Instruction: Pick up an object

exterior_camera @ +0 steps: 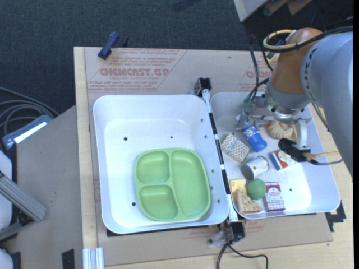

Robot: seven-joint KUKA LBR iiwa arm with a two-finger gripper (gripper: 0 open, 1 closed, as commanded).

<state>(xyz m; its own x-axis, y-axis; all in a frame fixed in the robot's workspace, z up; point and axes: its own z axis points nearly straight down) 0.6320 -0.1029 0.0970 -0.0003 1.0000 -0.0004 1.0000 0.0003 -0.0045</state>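
The scene is lit evenly and brightly from above. Soft shadows are cast inside the white bins (pixel 112 150). Slight blur is seen throughout.

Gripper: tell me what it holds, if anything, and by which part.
It cannot be told. The gripper is low in the right bin, just above a blue object, but the view does not settle whether anything is held.

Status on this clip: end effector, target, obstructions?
End effector low in right bin, above blue object. Nothing visibly held. Items crowded alongside: patterned packet, green ball.
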